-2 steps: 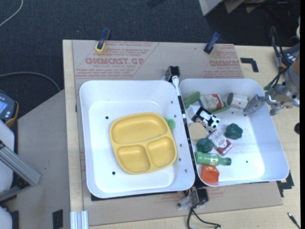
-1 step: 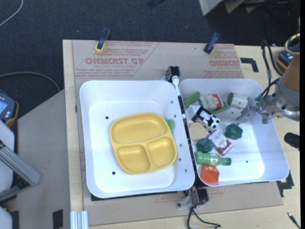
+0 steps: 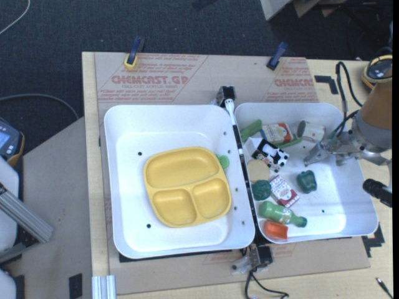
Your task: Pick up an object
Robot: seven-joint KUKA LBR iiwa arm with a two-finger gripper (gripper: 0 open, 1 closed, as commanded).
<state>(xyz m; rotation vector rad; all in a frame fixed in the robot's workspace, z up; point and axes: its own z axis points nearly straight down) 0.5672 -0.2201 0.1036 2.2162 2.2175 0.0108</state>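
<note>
Hand (image 3: 319, 151) first: it is hovering low over the right bin (image 3: 349, 220), metal fingers pointing toward the clutter, and how wide they are standing cannot be told from this angle — nothing is showing between them.

Reading left to right, the left bin (image 3: 124, 167) is carrying a yellow divided tray (image 3: 187, 184), with a small green object (image 3: 224, 162) lying just beside the tray's upper right corner. Across the divide, the right bin is holding the pickable things: a green piece (image 3: 251, 129) near the top, a black-and-white cow toy (image 3: 272, 155) below it, a small carton (image 3: 278, 132) and a grey can (image 3: 310, 131) along the far wall. Lower down, a dark green round object (image 3: 260, 189), a red-and-white packet (image 3: 284, 192), a green bottle (image 3: 282, 215) and an orange piece (image 3: 275, 230) are crowding the near left side. A dark green cup-like object (image 3: 306, 180) is sitting apart, just below the hand. Both bins are resting on the table (image 3: 93, 104) — its board is held by two clamps (image 3: 133, 53) at the far edge.
</note>
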